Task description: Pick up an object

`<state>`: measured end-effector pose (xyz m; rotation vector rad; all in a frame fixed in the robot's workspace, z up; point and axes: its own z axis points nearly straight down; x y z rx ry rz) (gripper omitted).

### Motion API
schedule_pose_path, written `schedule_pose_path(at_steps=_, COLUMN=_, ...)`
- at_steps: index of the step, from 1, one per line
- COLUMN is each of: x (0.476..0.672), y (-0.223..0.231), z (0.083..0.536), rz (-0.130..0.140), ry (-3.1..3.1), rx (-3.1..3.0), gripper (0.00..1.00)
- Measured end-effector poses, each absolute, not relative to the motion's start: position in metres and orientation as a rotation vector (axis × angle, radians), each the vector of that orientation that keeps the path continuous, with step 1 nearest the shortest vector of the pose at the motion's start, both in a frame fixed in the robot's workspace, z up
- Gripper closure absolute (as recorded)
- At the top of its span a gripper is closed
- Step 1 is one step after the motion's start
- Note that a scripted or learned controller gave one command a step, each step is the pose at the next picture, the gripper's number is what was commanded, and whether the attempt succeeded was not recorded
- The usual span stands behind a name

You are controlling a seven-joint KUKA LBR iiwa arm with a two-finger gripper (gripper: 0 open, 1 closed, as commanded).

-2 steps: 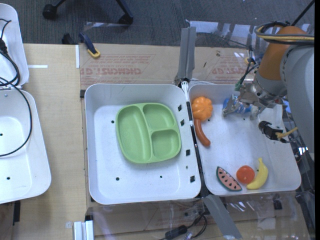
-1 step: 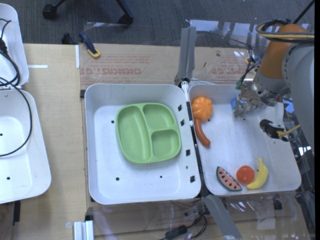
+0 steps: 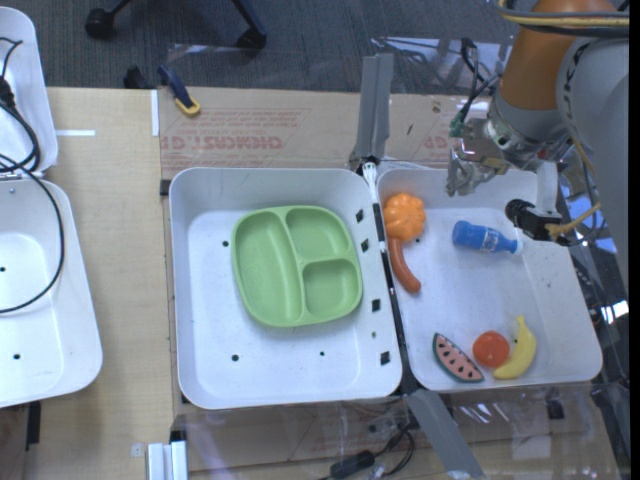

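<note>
Gripper (image 3: 468, 176) hanging over the right bin's (image 3: 560, 368) top edge, nothing grabbed yet

Can't tell how the fingers are set from here. Closest target is the blue bottle (image 3: 486, 237), lying on its side just below; I'd drop straight down, pinch across its narrow body, and steer clear of the orange pumpkin (image 3: 404, 215) to the left.

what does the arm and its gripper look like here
The arm is bulky and rounded: grey shell, broad orange band above the wrist, yellow and black cables looping over and down its side. The gripper is a small grey metal piece with green wiring by its mount.
</note>
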<state>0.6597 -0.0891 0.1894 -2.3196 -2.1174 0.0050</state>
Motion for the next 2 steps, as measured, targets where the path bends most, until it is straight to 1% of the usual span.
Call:
schedule_pose_path(at_steps=1, x=0.659, y=-0.09, z=0.189, rz=0.007, ry=-2.116, rx=-2.32, gripper=0.0)
schedule_pose_path(at_steps=2, x=0.633, y=-0.147, z=0.103, rz=0.005, ry=-2.024, rx=-2.401, gripper=0.0)
